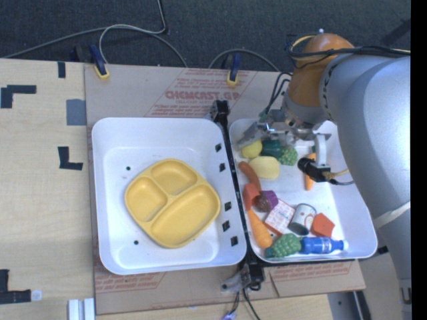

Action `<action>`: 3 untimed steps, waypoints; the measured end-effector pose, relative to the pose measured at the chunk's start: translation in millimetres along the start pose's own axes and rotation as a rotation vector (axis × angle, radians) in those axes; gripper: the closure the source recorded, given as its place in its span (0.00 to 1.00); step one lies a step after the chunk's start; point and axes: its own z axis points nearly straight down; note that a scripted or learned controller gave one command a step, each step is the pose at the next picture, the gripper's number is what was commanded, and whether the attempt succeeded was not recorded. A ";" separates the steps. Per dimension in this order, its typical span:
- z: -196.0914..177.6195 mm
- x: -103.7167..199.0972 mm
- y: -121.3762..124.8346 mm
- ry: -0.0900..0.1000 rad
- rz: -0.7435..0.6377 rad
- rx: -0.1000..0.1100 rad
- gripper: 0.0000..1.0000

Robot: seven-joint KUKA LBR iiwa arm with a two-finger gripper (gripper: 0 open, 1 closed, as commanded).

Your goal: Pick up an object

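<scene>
1. The pincer (280, 137) hangs low over the far end of the right bin (357, 209), among a yellow lemon (264, 167), a teal piece (272, 147) and green broccoli (288, 157); whether it is released or clenched I cannot tell.
2. Best to settle squarely over one toy, likely the teal piece, before lifting, since its neighbours crowd close.
3. The surface (40, 179) is pale wood under cardboard (160, 92); the left bin (110, 179) holds a yellow divided plate (172, 202). Cables (133, 29) trail behind.

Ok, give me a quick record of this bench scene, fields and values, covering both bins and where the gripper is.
left bin: holds a yellow divided plate
right bin: toy foods and small items, among them a carrot, blue bottle, lemon, orange block
gripper: over the far end of the right bin, above the items there
held object: none visible between the fingers
</scene>
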 end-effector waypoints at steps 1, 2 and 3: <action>-0.1 0.8 -0.1 -0.001 0.001 0.000 0.00; -10.5 2.7 1.3 0.001 0.000 -0.003 1.00; -10.2 2.7 1.0 0.001 0.000 -0.002 0.00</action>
